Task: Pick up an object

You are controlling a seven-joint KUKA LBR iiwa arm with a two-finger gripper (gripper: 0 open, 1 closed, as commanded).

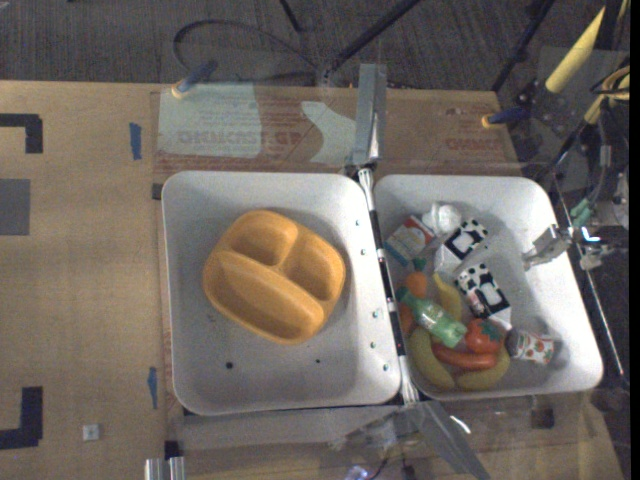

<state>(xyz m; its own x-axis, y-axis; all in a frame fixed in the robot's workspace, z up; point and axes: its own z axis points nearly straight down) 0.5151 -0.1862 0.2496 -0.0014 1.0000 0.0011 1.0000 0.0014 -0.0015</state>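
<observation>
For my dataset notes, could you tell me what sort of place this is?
Probably a robotics lab test bench: two shallow white bins on a taped plywood bench, toy food around an orange divided plate, tripod legs on carpet.

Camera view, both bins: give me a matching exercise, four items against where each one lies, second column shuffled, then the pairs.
Items
1. orange divided plate
2. gripper
3. green bottle
4. banana

Places
A. lowest in the pile in the right bin, near its front edge
B. over the right bin's right side
C. lying across the middle of the pile in the right bin
D. alone in the left bin

Pairs: 1-D, 2-B, 3-C, 4-A
</observation>
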